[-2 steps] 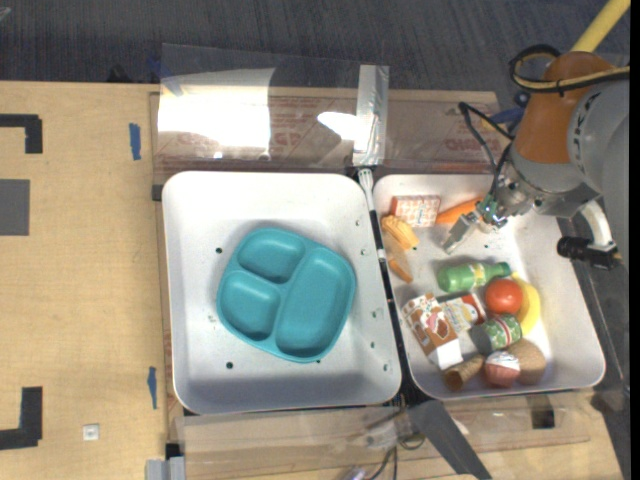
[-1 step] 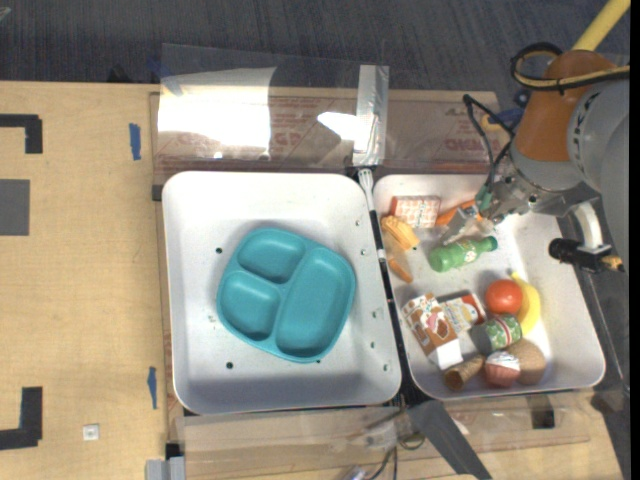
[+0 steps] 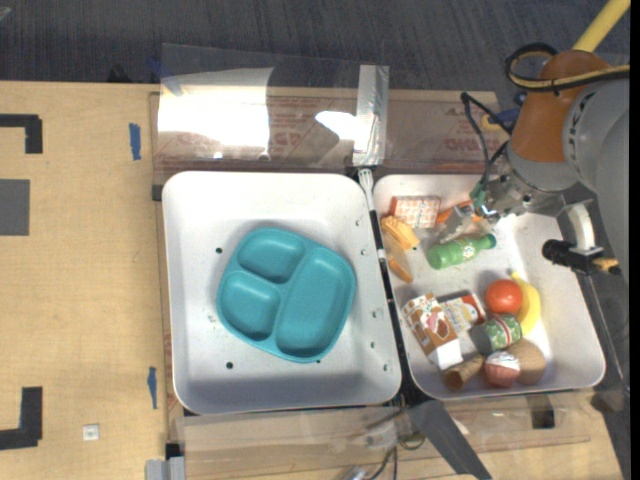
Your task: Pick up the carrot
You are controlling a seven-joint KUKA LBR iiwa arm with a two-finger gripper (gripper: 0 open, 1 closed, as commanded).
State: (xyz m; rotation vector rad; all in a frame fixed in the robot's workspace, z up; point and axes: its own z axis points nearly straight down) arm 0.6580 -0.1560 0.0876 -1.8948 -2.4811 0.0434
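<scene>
Gripper [image 3: 468,216], fingers' state unclear, hangs over a green bottle [image 3: 460,252], near the carrot [image 3: 399,265] and a carton [image 3: 414,210].

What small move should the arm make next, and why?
Probably a short descent onto the carrot: the gripper sits right at the orange piece near the top of the right bin, above the green bottle, and no grasp is visible.

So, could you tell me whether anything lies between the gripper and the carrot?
Nothing visible does. The gripper hangs right at the carrot, near the back of the right bin. The green bottle lies close in front of the carrot and a red and white packet lies to its left; they crowd it rather than block it.
</scene>
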